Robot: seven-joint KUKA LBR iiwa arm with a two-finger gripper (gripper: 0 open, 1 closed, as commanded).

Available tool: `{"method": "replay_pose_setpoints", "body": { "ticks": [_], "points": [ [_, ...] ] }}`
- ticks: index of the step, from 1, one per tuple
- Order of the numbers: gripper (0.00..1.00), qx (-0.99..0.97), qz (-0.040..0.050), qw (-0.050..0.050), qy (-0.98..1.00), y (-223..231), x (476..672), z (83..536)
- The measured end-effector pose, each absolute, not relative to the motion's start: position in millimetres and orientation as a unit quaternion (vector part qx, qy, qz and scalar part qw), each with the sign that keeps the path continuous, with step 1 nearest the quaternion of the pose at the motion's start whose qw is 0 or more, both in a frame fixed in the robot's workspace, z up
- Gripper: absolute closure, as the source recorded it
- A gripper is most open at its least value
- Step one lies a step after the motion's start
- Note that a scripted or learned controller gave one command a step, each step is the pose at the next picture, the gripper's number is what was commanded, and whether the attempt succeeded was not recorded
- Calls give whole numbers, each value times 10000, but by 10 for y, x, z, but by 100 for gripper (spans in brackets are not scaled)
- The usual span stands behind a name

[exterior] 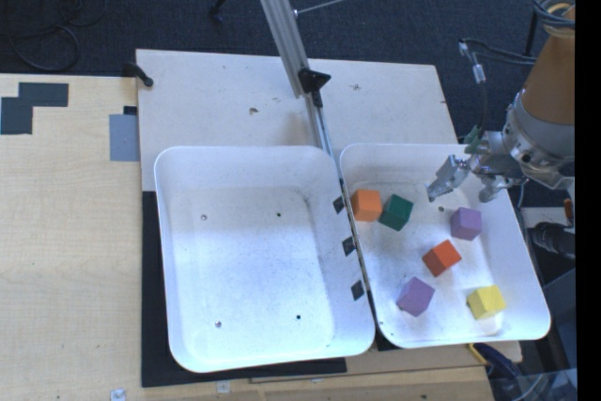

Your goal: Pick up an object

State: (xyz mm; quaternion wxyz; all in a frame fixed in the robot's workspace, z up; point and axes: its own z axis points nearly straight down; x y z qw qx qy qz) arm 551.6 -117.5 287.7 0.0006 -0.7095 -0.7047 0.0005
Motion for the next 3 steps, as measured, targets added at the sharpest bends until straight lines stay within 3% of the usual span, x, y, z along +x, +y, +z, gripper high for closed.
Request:
{"method": "replay_pose_setpoints", "body": {
  "ticks": [1,2,3],
  "points": [
    [0,-7072,18,20,-7070,-1332,5444,1312],
    [0,-7055,-9,-11,-7087,-1133,6237,892],
    [100,-7063,12,17,-7079,-1146,6204,996]
  ]
}}
